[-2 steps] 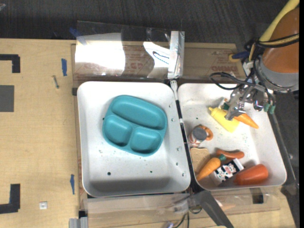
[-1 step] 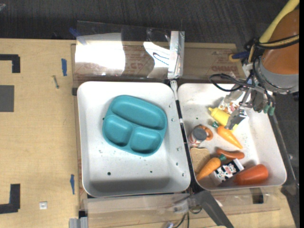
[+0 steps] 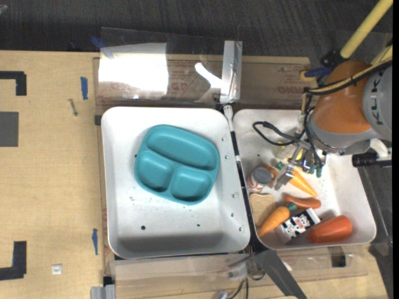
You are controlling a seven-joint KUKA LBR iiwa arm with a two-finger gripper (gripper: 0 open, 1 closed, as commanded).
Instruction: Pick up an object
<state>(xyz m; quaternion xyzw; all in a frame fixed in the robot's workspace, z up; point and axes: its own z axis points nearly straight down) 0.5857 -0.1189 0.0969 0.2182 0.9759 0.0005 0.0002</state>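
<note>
several small things crowd the right bin [image 3: 365,210] — a toy carrot [image 3: 274,220], a red pepper [image 3: 329,229], a black-and-white block [image 3: 298,223] — touching or overlapping, so a grab could slip or snag two. reaching in from the right, the arm [image 3: 349,108] hangs low over them; gripper [image 3: 298,167] state cannot be told. a blue tray [image 3: 176,163] sits in the left bin [image 3: 121,167].

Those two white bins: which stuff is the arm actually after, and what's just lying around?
Part of the job:
end effector, low over the right white bin
orange plastic carrots
red-orange rounded toy
small black-and-white patterned block

Just lying about:
teal three-compartment plastic tray
left white bin
</note>
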